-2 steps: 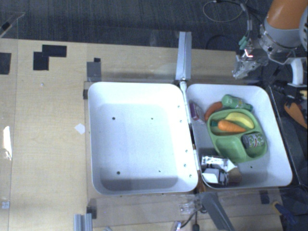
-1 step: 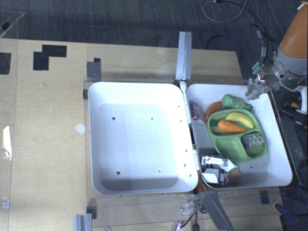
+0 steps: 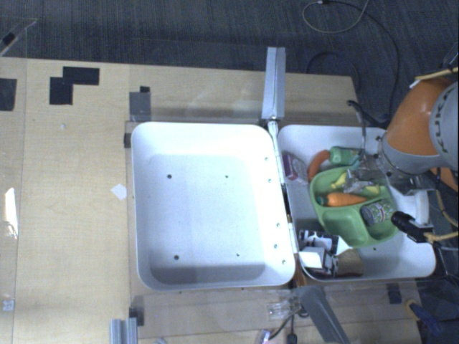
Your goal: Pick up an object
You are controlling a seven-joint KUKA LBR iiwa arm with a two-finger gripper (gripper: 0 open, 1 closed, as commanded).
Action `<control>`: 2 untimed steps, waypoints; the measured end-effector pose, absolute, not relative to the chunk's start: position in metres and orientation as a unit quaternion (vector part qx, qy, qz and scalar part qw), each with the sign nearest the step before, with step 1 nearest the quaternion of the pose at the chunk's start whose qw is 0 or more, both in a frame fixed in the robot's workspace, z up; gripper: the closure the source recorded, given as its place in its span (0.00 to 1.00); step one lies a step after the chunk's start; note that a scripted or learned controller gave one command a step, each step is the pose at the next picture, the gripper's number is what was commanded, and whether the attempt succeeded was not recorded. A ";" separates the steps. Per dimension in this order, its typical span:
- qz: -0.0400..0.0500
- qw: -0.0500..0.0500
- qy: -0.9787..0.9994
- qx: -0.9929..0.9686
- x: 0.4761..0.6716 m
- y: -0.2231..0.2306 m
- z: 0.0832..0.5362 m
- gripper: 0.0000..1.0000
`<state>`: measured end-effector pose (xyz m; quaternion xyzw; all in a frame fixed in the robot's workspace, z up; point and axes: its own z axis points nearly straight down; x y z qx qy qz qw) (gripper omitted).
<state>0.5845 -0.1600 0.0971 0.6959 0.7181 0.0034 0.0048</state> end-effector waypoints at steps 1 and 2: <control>-0.006 0.004 0.708 0.706 0.608 -0.122 0.093 1.00; 0.009 0.013 0.651 0.759 0.584 -0.088 0.095 1.00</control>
